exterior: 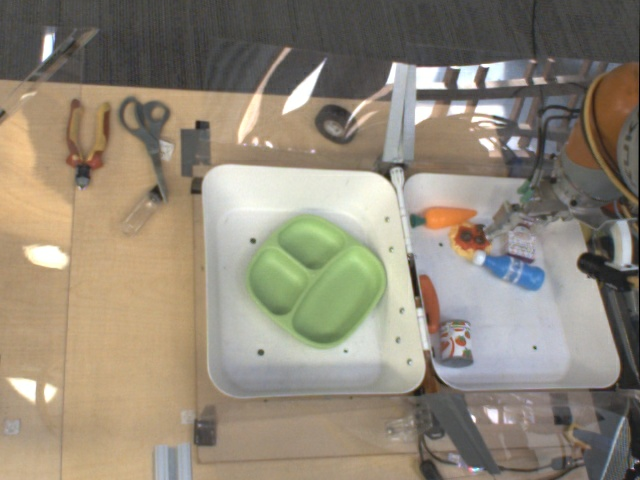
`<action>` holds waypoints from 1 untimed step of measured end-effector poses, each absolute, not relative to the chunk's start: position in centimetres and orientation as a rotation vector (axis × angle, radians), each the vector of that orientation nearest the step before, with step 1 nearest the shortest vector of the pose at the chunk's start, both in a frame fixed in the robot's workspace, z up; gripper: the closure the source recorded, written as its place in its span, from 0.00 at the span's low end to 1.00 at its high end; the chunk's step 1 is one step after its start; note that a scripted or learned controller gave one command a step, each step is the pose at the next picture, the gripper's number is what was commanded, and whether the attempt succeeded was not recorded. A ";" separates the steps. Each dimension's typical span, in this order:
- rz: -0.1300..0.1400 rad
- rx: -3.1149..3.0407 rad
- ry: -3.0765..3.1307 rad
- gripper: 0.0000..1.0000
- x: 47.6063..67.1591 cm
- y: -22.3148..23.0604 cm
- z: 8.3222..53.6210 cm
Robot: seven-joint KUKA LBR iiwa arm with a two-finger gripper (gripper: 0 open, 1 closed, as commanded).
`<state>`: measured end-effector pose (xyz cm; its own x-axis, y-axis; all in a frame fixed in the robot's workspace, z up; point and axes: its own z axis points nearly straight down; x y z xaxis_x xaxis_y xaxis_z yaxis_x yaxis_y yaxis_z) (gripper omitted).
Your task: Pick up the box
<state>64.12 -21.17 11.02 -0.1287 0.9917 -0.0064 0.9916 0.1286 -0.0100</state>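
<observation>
- Arm comes in from the right edge, over the far right corner of the right bin.
- Hand sits low over the bin's far part, just above the box; can't tell if it's spread or pressed together, too much clutter there.
- Box: small, white with red print, lies in the far middle of the right bin, right under the hand. Contact not discernible.
- Blue bottle lies on its side just in front of the box, touching or nearly so.
- Carrot lies along the bin's far left; a red-yellow toy sits just beside it.
- Red stick runs along the left wall; small can stands near the front left corner.
- Left bin holds a green divided plate, centred.
- On the table, far left: pliers and scissors, well apart from the bins.
</observation>
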 end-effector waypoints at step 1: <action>-0.013 -2.136 -2.337 0.00 64.4 -21.0 10.0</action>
